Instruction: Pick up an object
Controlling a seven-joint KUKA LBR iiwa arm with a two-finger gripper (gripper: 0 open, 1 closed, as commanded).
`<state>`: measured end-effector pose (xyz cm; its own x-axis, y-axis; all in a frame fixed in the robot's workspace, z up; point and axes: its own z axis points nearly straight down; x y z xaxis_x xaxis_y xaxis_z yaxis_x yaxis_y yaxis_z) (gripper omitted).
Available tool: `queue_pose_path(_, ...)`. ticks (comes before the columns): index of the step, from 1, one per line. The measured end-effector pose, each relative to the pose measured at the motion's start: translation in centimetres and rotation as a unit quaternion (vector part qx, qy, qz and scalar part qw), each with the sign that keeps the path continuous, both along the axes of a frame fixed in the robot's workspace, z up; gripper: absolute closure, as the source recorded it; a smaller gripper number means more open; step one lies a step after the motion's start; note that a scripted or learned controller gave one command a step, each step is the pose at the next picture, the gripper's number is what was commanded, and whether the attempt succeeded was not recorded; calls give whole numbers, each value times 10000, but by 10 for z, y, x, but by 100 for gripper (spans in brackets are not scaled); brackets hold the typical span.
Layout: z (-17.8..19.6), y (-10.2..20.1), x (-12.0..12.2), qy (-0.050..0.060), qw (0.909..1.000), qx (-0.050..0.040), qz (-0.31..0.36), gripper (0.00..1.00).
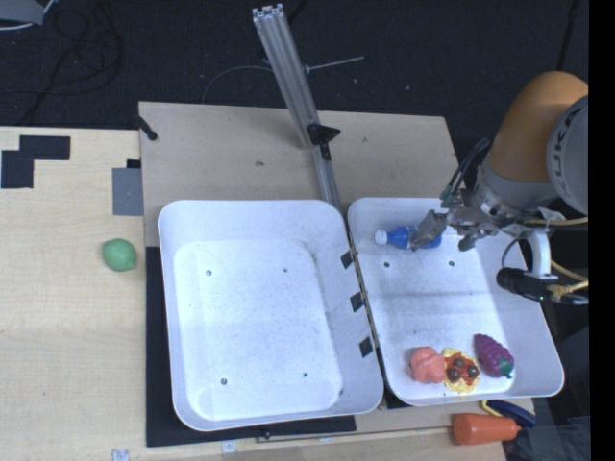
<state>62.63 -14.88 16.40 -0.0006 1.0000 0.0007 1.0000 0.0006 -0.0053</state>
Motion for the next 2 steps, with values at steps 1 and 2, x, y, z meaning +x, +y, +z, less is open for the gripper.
queue_pose_path(1, -53, -4, 8, -1, 10000, 1, 1, 0)
queue_pose_path(2, -74, -3, 8, -18, 10000, -3, 1, 0)
